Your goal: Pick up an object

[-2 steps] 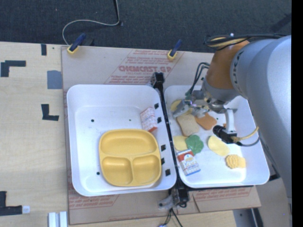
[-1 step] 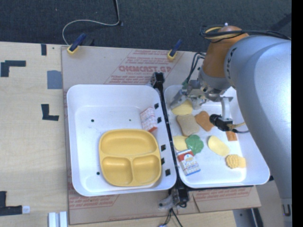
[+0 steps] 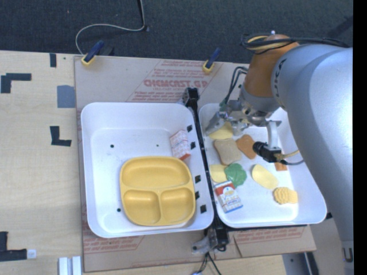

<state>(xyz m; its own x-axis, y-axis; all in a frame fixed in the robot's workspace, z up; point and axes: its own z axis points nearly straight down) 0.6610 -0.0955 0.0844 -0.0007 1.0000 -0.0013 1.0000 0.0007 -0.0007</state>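
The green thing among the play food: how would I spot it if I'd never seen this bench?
Find the right-hand bin, under the grey arm. Near its middle sits the green leafy piece, below a tan bread slice. It alone is green.

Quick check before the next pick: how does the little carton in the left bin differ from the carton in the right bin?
The left-bin carton lies against the divider near the yellow tray, apart from other items; the right-bin carton lies near that bin's front, touching the green piece. The left-bin carton looks mostly white with red; the right-bin carton shows a red top and blue edge. Both are small, box-shaped and lying down.
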